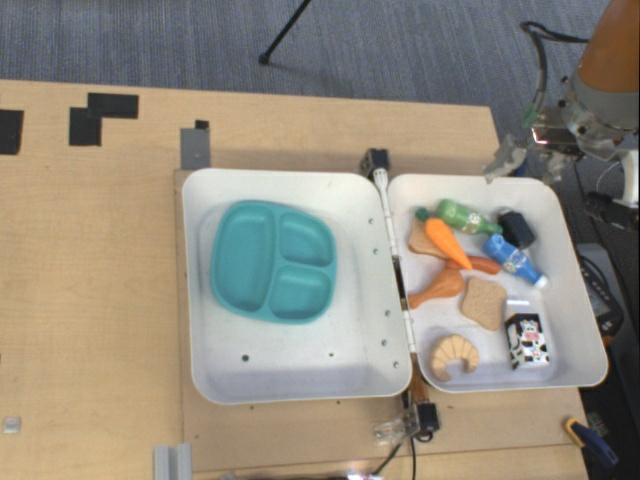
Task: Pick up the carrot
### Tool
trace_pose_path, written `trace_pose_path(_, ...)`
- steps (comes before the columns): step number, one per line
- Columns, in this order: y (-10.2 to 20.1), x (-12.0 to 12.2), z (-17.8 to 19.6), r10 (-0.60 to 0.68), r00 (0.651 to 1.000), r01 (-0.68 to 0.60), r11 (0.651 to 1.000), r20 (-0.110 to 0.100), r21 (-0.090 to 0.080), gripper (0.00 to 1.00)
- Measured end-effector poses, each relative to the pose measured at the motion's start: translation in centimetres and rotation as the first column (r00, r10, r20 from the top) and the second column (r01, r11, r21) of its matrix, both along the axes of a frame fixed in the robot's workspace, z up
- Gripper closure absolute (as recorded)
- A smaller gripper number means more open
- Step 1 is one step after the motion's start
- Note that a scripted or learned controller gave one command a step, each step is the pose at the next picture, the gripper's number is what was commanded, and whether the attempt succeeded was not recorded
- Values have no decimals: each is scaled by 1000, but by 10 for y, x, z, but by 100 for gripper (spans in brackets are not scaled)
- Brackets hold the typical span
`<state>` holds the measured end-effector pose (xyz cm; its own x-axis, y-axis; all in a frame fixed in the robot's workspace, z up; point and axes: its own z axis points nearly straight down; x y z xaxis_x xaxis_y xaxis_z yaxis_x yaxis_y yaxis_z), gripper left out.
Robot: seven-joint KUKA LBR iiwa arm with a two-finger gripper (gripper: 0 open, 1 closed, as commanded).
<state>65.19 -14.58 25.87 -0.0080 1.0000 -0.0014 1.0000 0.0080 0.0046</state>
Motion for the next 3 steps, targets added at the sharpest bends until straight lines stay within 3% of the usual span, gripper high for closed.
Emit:
trace_pose_path(1,63,21,-170,147,989,-147,989,7,-1,0)
trace_pose_path(2,48,-30,-172,-113,994,113,994,-1,3,0)
trace_pose_path(3,48,-85,-171,-337,941,337,941,4,6,0)
